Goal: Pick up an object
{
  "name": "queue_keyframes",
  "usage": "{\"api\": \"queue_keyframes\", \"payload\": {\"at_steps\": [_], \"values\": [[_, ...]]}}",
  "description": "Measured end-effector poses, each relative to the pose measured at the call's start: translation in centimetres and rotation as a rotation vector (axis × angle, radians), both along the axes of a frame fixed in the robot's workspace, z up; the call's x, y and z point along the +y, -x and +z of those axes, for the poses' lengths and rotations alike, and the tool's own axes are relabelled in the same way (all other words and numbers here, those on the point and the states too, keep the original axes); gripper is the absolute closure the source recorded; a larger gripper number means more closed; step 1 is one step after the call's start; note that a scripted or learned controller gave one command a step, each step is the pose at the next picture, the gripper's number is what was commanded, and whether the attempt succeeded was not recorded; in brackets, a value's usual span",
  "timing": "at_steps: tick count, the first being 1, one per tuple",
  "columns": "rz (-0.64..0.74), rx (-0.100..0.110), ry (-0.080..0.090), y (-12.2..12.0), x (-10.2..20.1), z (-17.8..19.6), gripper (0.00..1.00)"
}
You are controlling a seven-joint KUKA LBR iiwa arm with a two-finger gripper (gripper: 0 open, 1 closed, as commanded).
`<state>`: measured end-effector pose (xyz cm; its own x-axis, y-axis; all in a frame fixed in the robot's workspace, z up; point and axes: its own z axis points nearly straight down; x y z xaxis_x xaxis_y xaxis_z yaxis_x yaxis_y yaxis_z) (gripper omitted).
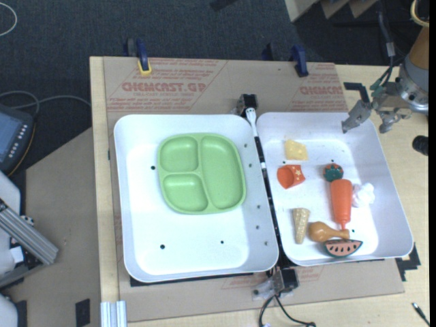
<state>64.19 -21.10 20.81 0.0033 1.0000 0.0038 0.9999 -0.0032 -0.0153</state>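
A robot gripper (371,118), fingers spread and holding nothing, hangs over the far right rim of the right bin (388,182). Its toy food is packed close, so a descent risks a nudge or double grab. The left bin (136,210) bears a green divided plate (201,173); the right holds a carrot (341,197), drumstick (325,232), watermelon slice (343,247), cone (300,223), red cup (291,176) and cheese (296,150)

Pale green divided plate (201,172) in white left bin (136,203); orange carrot (340,199), red cup (291,176), yellow cheese (296,150) (right bin (388,203) white too).
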Motion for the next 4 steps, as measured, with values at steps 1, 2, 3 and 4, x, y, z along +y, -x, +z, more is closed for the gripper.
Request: {"api": "queue_keyframes", "payload": {"at_steps": [1, 2, 3, 4], "values": [[0.003, -0.015, 0.004, -0.3, 0.1, 1.0, 0.00], [0.004, -0.009, 0.002, 0.7, 0.3, -4.8, 0.00], [0.003, -0.012, 0.003, 0.5, 0.0, -9.1, 0.00], [0.005, -0.011, 0.001, 0.5, 0.1, -12.5, 0.00]]}}
